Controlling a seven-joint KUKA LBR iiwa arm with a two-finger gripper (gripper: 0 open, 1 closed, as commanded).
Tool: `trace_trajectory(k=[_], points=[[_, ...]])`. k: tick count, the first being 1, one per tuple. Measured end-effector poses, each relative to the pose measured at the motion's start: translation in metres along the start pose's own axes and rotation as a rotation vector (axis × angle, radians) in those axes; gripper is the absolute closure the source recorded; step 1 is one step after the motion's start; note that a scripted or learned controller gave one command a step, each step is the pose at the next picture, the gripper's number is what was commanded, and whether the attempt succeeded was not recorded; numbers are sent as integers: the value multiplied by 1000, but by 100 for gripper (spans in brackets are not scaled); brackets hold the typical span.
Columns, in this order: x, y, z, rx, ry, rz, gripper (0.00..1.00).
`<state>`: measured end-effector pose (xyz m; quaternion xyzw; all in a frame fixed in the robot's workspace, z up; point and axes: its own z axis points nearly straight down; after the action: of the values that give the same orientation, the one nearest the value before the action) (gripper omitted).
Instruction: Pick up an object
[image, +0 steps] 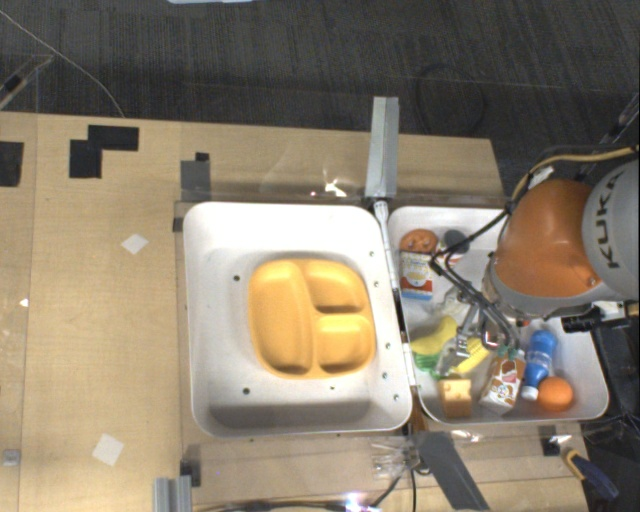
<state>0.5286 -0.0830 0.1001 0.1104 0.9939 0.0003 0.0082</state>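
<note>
Claw of my arm hangs low in the right bin, over the yellow thing. I cannot tell how wide it is. A yellow tray sits in the left bin.

Your arm reaches in from the right with its orange band uppermost, wrist bent downward, and your gripper hangs low, cables trailing along the wrist.

A yellow moulded plastic tray with three compartments lies in the left shallow white bin. Both bins rest on a light wooden bench.
</note>
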Motion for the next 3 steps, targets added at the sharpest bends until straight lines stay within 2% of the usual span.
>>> trace_trajectory(k=[1, 2, 3], points=[[-89, 18, 6, -2, -9, 64, 0], [-126, 1, 10, 4, 20, 606, 0], [-107, -49, 8, 1, -4, 652, 0]])
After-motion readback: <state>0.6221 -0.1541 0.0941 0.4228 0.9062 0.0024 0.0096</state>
